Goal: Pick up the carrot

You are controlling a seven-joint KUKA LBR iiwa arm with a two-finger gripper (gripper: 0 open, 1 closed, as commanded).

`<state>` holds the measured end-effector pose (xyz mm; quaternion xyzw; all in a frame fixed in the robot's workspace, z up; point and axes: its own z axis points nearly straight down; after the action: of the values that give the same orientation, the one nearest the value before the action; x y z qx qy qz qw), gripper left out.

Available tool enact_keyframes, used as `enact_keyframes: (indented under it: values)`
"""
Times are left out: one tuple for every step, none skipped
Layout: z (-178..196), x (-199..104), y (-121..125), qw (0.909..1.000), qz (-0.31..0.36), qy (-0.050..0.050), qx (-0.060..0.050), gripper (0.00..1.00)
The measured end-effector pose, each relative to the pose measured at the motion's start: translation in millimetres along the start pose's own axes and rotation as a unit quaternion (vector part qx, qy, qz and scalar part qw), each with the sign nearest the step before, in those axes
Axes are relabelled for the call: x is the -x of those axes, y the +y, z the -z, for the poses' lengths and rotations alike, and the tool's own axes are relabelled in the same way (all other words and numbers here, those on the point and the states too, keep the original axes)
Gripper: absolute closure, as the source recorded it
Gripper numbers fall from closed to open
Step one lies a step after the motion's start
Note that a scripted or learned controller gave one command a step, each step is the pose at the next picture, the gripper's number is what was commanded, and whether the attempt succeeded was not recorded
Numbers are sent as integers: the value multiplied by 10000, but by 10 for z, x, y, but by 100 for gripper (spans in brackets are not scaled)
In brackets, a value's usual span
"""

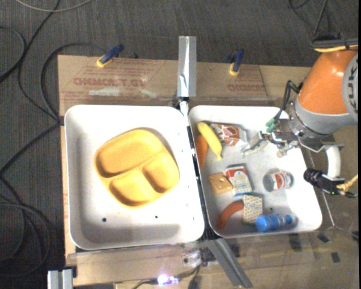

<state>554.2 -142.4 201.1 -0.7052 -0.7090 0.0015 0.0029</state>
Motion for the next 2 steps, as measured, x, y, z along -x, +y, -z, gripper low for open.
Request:
enact_keyframes:
  values:
    - [-1054, -300, -268, 9853, 1704, -33, 139, 0]
    - [-989, -308, -263, 9851, 1713, -18, 132, 100]
